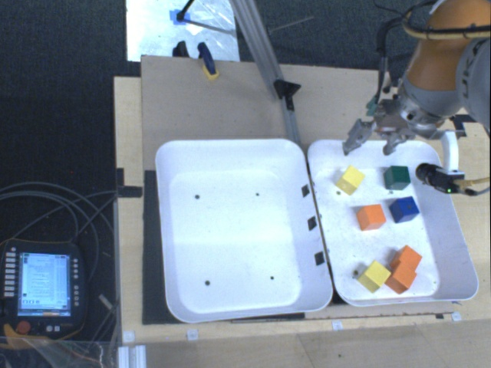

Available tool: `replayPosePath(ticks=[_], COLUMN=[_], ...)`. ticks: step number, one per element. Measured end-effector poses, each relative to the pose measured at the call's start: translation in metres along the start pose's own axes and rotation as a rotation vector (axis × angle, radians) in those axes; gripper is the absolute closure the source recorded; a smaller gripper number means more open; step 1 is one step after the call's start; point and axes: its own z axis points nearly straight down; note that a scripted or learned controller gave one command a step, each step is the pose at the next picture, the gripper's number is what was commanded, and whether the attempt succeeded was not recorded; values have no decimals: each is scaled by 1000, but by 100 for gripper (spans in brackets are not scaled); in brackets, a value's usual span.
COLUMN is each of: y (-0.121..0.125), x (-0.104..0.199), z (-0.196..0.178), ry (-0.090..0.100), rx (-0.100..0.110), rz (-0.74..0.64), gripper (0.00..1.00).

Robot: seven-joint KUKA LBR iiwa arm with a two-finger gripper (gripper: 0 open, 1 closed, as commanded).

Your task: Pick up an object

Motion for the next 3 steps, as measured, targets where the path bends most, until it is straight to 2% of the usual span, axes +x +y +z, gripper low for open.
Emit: replayPosePath(ticks=[1,3], y=[0,-8], x=[0,4], z=[0,85], ry=[0,-1], rx=[0,4], rz=[0,2], gripper=[0,0])
